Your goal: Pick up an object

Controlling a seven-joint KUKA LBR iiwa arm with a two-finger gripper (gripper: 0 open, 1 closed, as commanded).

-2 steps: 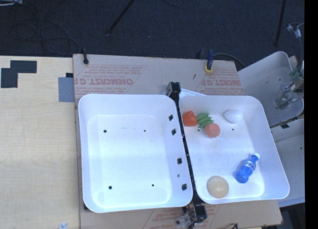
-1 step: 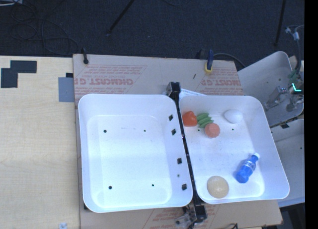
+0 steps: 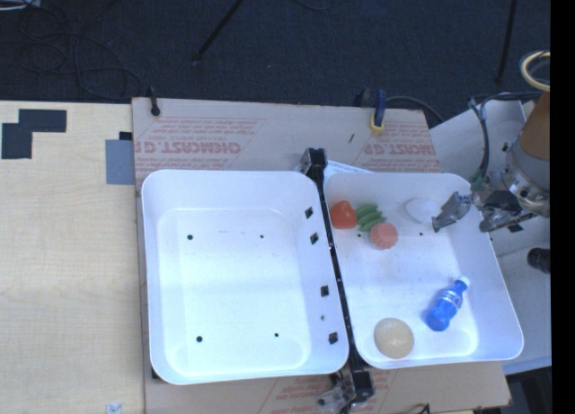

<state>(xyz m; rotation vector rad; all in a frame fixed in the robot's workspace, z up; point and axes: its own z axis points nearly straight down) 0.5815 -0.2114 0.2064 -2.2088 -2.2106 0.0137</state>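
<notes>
Pincer (image 3: 473, 210) at right frame edge stands open, gripping nothing. Right bin (image 3: 490, 264) holds two red balls (image 3: 343, 215) (image 3: 384, 235), one green piece (image 3: 368, 216), one blue bottle (image 3: 446, 305), one beige ball (image 3: 393, 338).

Robotics lab test cell — not a home or shop. Two white bins (image 3: 238, 369) clamped side by side on a cardboard sheet (image 3: 269, 138) over a pale wood bench (image 3: 63, 268). Loose black cables (image 3: 81, 53) trailing across dark carpet (image 3: 296, 35) beyond the bench's far edge — grey arm hardware (image 3: 517, 192) at the right edge.
</notes>
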